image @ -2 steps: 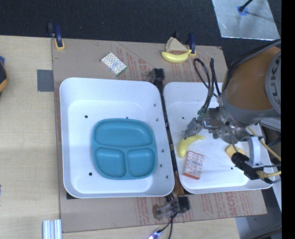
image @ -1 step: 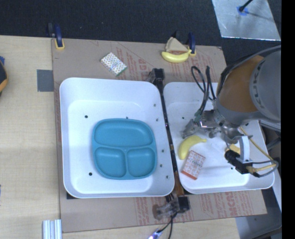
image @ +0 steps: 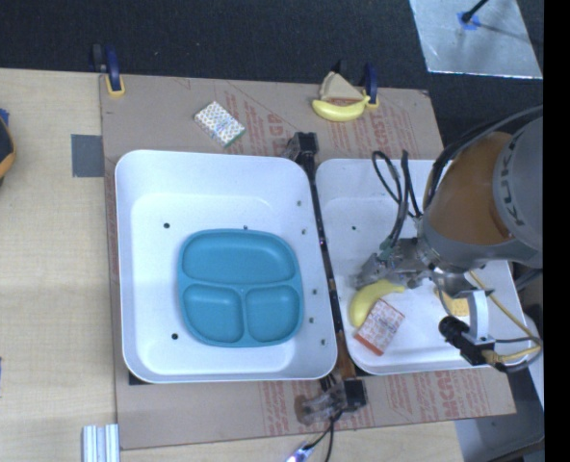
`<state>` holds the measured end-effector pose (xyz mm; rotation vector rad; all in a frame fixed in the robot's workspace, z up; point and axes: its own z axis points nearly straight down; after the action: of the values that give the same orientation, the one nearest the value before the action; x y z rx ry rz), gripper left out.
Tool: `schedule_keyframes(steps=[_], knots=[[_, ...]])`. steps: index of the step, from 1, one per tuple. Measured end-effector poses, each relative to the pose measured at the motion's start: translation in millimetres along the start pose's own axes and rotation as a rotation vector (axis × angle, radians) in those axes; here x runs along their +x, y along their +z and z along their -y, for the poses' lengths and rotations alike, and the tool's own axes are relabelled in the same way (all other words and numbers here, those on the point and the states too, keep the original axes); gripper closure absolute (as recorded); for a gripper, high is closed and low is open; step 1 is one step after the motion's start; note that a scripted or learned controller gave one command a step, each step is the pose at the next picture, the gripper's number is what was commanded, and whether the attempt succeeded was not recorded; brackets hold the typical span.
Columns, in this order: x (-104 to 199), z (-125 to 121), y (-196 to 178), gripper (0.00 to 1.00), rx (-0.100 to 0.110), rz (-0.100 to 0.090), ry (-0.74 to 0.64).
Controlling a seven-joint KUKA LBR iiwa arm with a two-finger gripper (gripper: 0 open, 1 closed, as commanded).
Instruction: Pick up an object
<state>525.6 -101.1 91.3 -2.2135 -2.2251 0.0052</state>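
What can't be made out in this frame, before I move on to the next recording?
- Gripper: its fingers sit low in the right bin under the arm's wrist and cables; open, shut or holding anything cannot be told.
- Yellow object: partly covered by the gripper and a small red-and-white packet; its shape is unclear.
- Another yellow item: mostly hidden under the arm.
- Packet print: too small to read.

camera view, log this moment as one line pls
arm: over right white bin | gripper: beside yellow round object, fingers unclear | red-white packet: in right bin | blue divided plastic tray: left white bin
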Motion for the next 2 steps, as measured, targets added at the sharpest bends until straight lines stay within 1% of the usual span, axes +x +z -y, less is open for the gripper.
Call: schedule_keyframes(steps=[1, 2], knots=[[-43.5, -62.0, -8.2, 0.0, -0.003, 0.0, 0.001], [-69.3, -81.2, -124.9, 0.0, -0.005, 0.001, 0.0]])
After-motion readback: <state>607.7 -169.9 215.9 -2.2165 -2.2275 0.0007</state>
